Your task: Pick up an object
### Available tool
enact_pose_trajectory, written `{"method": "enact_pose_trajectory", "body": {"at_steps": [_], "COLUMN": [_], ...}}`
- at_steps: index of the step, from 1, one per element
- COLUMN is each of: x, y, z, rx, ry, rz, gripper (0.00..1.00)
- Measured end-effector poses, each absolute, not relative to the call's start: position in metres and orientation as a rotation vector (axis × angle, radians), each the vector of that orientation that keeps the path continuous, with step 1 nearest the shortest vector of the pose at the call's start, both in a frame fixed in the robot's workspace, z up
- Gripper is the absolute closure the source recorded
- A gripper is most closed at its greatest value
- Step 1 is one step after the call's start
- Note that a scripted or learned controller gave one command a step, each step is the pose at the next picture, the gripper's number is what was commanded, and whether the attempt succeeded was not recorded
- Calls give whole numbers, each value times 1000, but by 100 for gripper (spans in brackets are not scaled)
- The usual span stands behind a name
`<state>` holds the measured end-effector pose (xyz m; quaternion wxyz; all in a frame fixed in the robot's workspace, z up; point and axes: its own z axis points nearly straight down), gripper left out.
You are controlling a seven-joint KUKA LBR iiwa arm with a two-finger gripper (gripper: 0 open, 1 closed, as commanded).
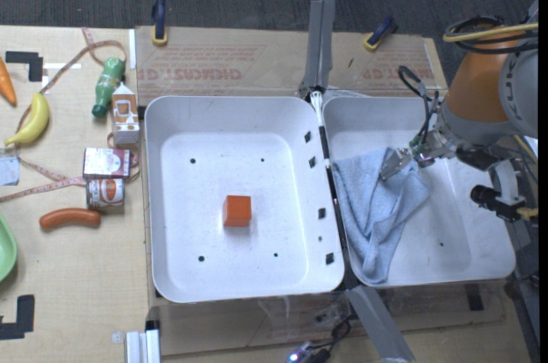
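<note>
- Grey-blue cloth (377, 211) lies crumpled in the right bin (462, 263), bunched against its left wall and trailing toward the near corner.
- Gripper (401, 162) is down at the cloth's upper edge, arm (479, 96) reaching in from the right. A fold of cloth appears to rise to the tips; whether the fingers are shut on it or merely touching, I cannot tell.
- Step in hand, by my reading: the grasp itself, at the cloth. Next move calls for a firm pinch and a straight lift, high enough to clear the bin wall with the hanging fabric.
- Risk: cloth may slip free or drag on the divider between the bins.
- Left bin (171, 267) holds one orange block (237, 211), near the middle, well apart from the gripper.
- On the table (51, 267) left of the bins: banana (30, 120), green bottle (107, 83), small carton (125, 120), can (106, 193), sausage (70, 219). None stand in the way.
</note>
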<state>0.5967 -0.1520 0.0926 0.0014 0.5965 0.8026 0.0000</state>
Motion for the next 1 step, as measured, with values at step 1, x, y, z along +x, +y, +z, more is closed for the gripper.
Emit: {"method": "enact_pose_trajectory", "body": {"at_steps": [1], "x": [597], "y": [-202], "z": [104], "rx": [1882], "ry": [2513], "rz": [-1], "gripper": [0]}}
